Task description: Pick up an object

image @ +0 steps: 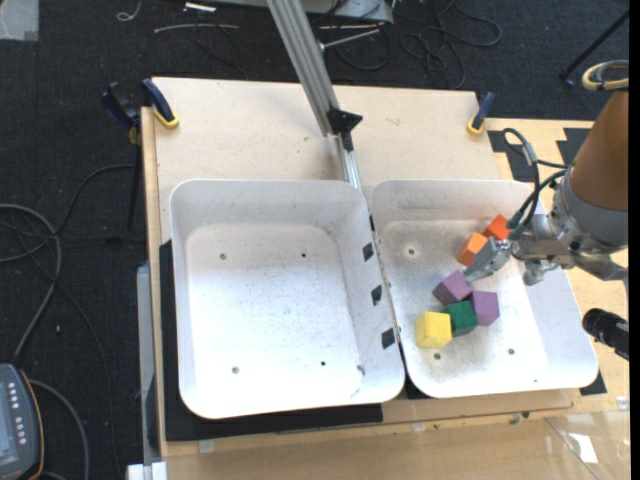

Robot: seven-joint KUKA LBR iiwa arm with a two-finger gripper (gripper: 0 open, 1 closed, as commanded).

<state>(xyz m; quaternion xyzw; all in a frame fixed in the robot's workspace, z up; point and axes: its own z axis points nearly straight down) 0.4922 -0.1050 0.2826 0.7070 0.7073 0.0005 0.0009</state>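
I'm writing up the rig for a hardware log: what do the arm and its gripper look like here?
The arm enters from the right as a thick rounded body, orange-brown above and grey at the wrist. Black cables loop along its side. The gripper is a small grey metal assembly with slim fingers, mounted on a boxy grey block.

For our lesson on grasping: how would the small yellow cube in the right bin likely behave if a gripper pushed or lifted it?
The small yellow cube has flat faces, so it would probably slide, not roll. It looks rigid, so it should keep its shape when squeezed. It touches the green block, with two purple blocks close by, so a push would likely shift those too.
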